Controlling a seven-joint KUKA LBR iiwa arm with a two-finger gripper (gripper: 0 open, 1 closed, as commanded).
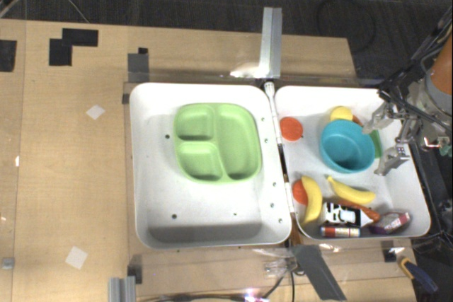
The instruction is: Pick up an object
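Observation:
My gripper hangs over the right side of the right bin, open, one finger toward the back and the other toward the front. Nothing sits between them. Just left of it stands a blue bowl, with a sliver of a green object at the bowl's right rim. A yellow object lies behind the bowl. An orange round object rests near the bin's left wall. In front lie two bananas, an orange piece, a black-and-white item, a red-capped marker and a purple item.
A green divided plate lies in the left bin. A metal post rises behind the wall between the two bins. Cables and the arm's grey body crowd the right bin's far right edge.

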